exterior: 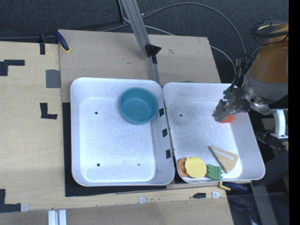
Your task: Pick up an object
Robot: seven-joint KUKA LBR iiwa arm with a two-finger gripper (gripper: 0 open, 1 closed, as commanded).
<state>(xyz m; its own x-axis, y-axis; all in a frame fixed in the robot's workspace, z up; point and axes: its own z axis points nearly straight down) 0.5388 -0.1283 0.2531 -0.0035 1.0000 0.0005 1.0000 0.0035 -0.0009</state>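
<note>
gripper (224, 114) low at right bin's (197, 125) right wall, over small orange-red object (228, 118), jaw state can't tell, blue bowl (138, 105) far in left bin (112, 149), yellow, green, tan pieces (206, 165) near edge

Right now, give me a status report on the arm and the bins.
Gripper low in right bin, over a small orange object; grasp unconfirmed. Blue bowl in left bin. Nothing blocking.

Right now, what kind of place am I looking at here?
Probably a robot lab test bench: a robot arm reaches over two white bins, which hold a blue bowl and toy food, and black tape marks dot the wooden table.
</note>
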